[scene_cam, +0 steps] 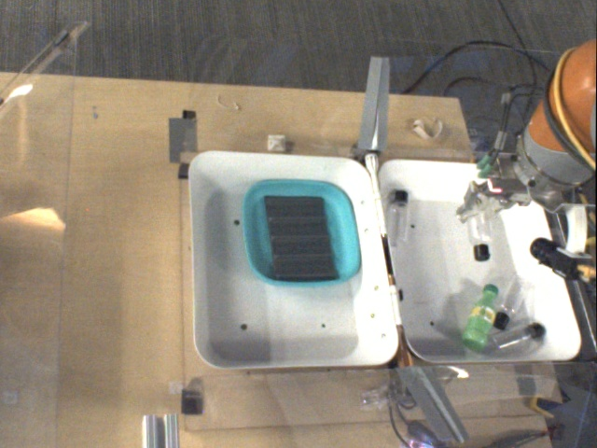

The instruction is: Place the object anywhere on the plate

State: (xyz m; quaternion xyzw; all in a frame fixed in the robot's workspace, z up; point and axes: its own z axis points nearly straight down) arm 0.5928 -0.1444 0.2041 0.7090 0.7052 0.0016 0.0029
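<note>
The end effector (481, 215), blurred over the right bin (424, 339), has an unreadable grip state.

A robotics lab: a wooden tabletop (103, 278) with two white bins (215, 334) bolted on, loose cables (466, 59) at one o'clock, grey carpet (233, 17) beyond

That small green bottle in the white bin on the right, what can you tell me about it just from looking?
The small green bottle looks like translucent plastic, bright lime green, with a narrower neck and a paler green cap at its upper end. It lies tilted on the floor of the right white bin, near the bin's lower right corner, cap pointing up and slightly right. Small clear and dark items lie right beside it; whether they touch is hard to tell. The gripper is well above it in the view, apart from it.
</note>
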